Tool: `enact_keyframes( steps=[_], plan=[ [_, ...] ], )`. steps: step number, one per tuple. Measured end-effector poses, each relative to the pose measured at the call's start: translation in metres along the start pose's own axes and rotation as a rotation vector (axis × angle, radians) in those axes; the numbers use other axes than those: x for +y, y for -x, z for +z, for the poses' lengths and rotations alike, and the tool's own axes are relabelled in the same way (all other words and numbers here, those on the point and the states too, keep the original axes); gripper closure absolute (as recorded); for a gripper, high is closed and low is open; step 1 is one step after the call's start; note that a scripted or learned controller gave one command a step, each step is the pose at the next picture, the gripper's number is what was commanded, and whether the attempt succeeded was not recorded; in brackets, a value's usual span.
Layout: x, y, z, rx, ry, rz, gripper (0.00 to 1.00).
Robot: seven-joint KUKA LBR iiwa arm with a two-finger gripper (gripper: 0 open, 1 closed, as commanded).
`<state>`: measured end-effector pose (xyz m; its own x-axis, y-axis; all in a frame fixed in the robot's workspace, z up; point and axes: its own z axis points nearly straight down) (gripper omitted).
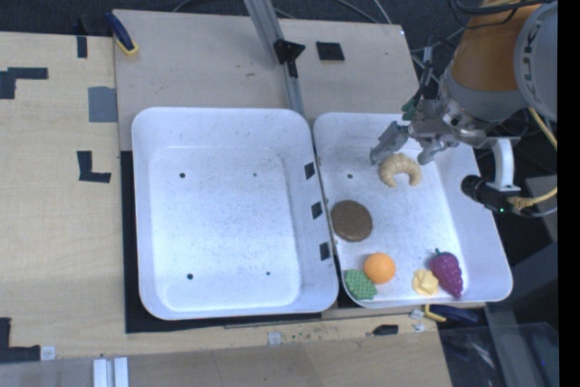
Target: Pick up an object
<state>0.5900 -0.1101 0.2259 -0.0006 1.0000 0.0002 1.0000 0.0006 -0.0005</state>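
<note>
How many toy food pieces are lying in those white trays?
6, all in the right tray: croissant under the pincer, brown cookie, orange, green piece, yellow piece, purple grapes.

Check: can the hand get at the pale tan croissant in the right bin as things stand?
Probably yes. The hand hangs open just above the pale tan croissant, and the round brown cookie lies well apart.

Evenly and brightly lit from overhead, no harsh glare. Soft, short shadows under the white bins (227, 213) toward 6 o'clock. Slightly washed-out whites inside the bins. Mild softness overall, grainy at low resolution; dark and murky floor toward 12 o'clock. Faint sheen on the orange arm (503, 23) at 2 o'clock.
</note>
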Motion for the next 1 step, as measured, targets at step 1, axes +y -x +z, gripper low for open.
enact_keyframes(
  steps=[1],
  plan=[
    [0.0152,0.0264,0.1394,0.0,-0.002,0.001,0.0]
  ],
)
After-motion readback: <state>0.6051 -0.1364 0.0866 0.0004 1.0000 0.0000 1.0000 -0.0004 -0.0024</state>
